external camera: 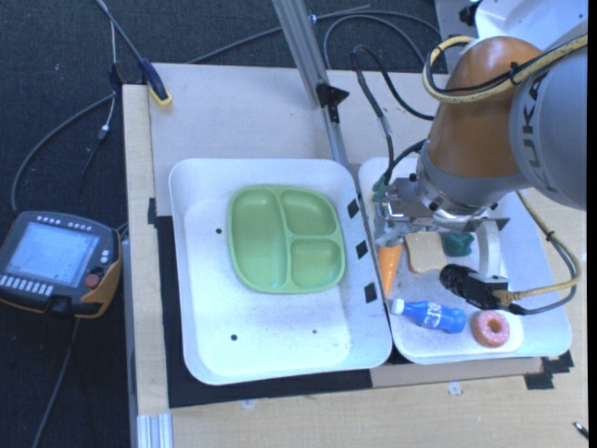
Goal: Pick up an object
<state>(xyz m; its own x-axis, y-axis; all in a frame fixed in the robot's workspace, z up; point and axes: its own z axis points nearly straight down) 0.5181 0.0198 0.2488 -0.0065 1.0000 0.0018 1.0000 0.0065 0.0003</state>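
Note:
The arm's wrist, with its orange band, hangs over the right bin. The gripper points down into the bin's upper left part, its tips hidden among the wrist hardware. Just below it lies an orange carrot along the bin's left wall. A teal object sits beside a tan piece under the wrist. A blue bottle with a white cap lies near the bin's front. A pink frosted donut rests to its right.
The left bin holds a green divided plate. A black connector with a yellow cable hangs from the wrist over the right bin. A metal pole rises between the bins. A teach pendant lies off the bench at left.

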